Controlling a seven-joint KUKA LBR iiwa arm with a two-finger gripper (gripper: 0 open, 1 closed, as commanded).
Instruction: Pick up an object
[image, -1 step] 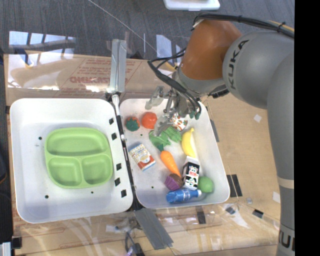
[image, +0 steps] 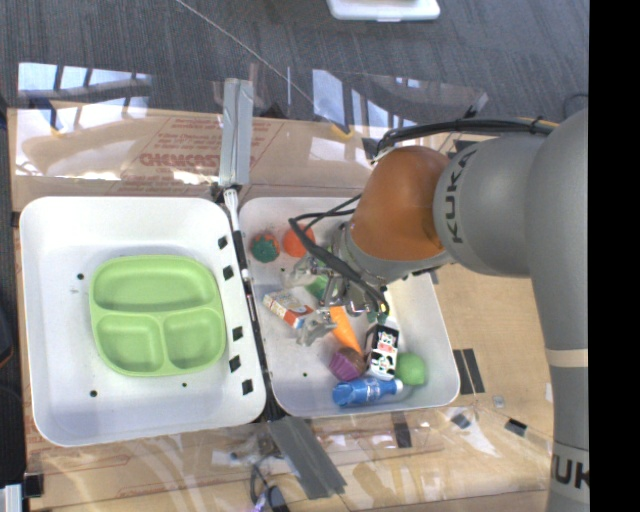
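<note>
Glossy white plastic bins hold a matt green plastic tray.

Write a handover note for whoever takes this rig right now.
Gripper: low in the right bin, among the toys; whether it is open or shut cannot be told, and nothing can be seen held.
Things: orange carrot, purple piece, blue bottle, green ball and cow-print box lie in the right bin. Green tray sits in the left bin.
Done: arm is down at the pile.
Left: grasp one object and lift it.
</note>
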